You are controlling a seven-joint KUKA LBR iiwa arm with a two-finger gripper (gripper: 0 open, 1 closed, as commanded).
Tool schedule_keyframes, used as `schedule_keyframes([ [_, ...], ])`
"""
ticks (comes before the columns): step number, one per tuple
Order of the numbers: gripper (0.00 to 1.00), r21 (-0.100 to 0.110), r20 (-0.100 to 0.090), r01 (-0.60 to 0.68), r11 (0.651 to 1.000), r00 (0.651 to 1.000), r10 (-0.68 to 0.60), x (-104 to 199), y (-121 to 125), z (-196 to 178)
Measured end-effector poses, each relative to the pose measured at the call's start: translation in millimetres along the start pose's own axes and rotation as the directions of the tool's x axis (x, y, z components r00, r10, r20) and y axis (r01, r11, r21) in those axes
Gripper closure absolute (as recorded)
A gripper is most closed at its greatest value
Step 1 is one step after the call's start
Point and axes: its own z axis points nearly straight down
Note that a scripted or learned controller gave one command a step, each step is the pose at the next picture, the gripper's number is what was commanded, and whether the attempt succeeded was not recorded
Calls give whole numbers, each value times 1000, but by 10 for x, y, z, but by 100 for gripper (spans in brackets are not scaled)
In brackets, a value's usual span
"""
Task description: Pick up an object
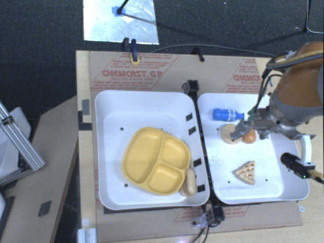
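Two shallow white bins sit side by side on the bench. Nearest the camera, at the front edge of the left bin (109, 186), lies one pale bread roll (189, 181), touching the front right corner of one yellow divided tray (156, 159). The tray has three compartments, and the roll lies outside all of them, on the bin floor between the tray and the bin's right wall.

The right bin (268, 191) holds four things. Closest to its front is one triangular pizza slice (246, 172), lying flat and well apart from the rest. Farther back sits one orange-brown egg-shaped object (249, 136), just beside one tan round piece (229, 134) that may be a cookie or a flat bread; the two appear to touch. Farthest back lies one blue bottle with a white cap (228, 115), on its side, its cap end pointing toward the arm.

The gripper (243, 132) hangs low over the tan piece and the egg-shaped object, with one grey finger (240, 131) lying across the gap between them. Whether the jaws are spread or pressed together cannot be told from here, and nothing is seen pinched between them.
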Motion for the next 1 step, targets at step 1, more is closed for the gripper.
schedule_keyframes([
  [1, 0, -12, 1, 2, 1000, 1000, -2, 1, 26, -56],
])
